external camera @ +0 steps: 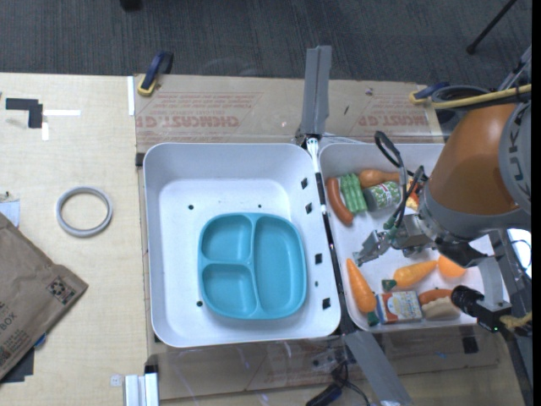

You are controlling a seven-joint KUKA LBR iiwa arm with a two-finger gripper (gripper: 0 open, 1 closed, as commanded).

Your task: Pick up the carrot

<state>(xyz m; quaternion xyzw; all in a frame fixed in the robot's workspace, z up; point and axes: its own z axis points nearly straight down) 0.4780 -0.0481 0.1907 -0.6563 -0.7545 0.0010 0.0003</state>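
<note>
Covering most of the scene, a pale wooden desk (68,134) is seen under two white bins, with dark grey carpet (254,15) behind it. A sheet of printed cardboard (237,108) is laid beneath the bins, and a blue and yellow clamp (155,70) is fixed at its far left corner. A roll of tape (84,211) and a brown paper bag (30,290) are placed on the desk at the left. The left bin (169,227) is occupied by a blue divided plate (252,266). The right bin (338,307) is crowded with toy food; the carrot (359,287) is found at its near left side, lying beside the bin wall. The pincer (380,242) is held over the middle of that bin, above and apart from the carrot; whether it is released or clenched cannot be told.
</note>
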